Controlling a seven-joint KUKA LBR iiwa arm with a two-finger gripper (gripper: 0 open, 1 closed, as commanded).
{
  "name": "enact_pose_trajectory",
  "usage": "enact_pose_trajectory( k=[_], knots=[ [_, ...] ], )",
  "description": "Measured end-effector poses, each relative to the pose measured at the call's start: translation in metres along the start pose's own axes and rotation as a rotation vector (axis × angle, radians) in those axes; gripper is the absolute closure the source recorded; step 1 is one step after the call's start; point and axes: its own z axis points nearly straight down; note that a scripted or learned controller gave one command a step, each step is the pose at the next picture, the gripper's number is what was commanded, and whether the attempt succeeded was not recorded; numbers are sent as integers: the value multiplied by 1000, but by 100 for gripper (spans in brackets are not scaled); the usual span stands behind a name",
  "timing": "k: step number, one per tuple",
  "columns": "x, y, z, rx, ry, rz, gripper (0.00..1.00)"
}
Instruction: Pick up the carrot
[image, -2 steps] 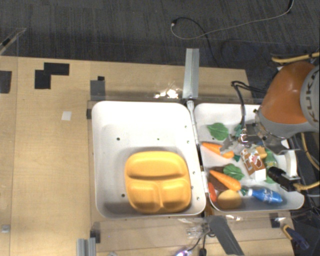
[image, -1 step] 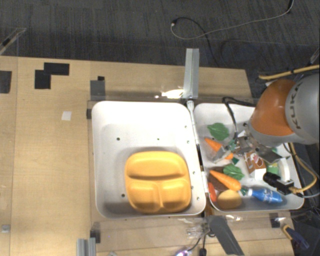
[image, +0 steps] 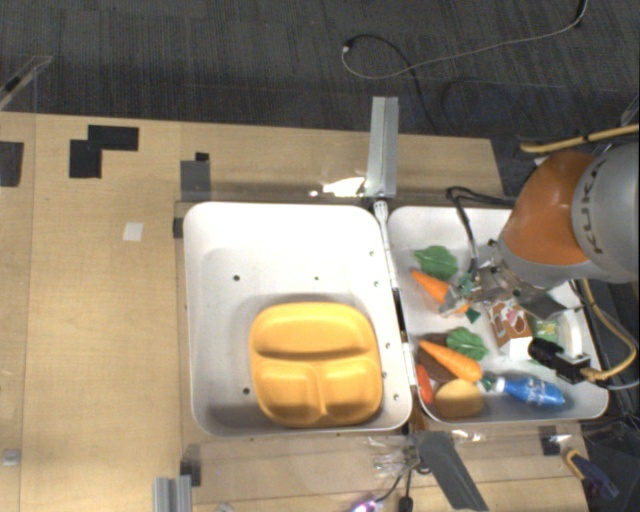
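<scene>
Two toy carrots lie in the right bin (image: 400, 235). The upper carrot (image: 431, 286) is orange with a green leafy top (image: 436, 261) and lies at a slant near the bin's left wall. The lower carrot (image: 449, 360) has its green top (image: 466, 342) toward the bin's middle. My gripper (image: 468, 292) hangs low over the bin, just right of the upper carrot's thin end, under the orange wrist band (image: 545, 215). Nothing is seen held in it.
A yellow divided plate (image: 315, 362) lies in the left bin (image: 230, 250). The right bin also holds a blue bottle (image: 530, 391), a tan potato-like piece (image: 458, 398), a red piece (image: 424, 384) and a brown packet (image: 509, 324), all crowded together.
</scene>
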Motion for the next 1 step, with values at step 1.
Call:
enact_pose_trajectory(
  k=[1],
  knots=[
    [26, 79, -83, 15, 0, 205, 100]
  ],
)
